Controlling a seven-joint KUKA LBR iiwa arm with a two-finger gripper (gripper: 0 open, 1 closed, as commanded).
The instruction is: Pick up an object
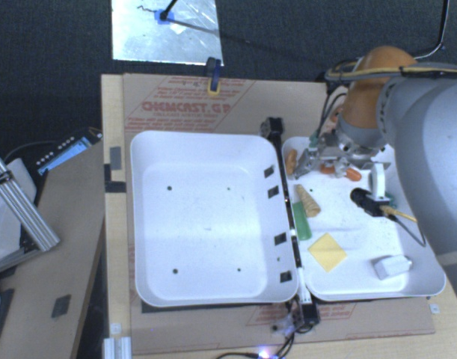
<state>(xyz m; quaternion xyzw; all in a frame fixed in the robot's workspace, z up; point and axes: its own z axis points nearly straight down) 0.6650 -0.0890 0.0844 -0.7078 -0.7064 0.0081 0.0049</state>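
The gripper [320,161] hangs low over the right bin's [419,279] far corner, beside an orange object [345,172]. Whether it is open or gripping anything, I cannot tell. A yellow square [328,252] lies nearer the front.

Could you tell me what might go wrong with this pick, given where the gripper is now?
The gripper hangs over the right bin's far corner, close to the wall and divider; it may strike them descending. The orange piece and cone lie near each other there, so a grasp could nudge one or catch neither. The arm hides part of the bin.
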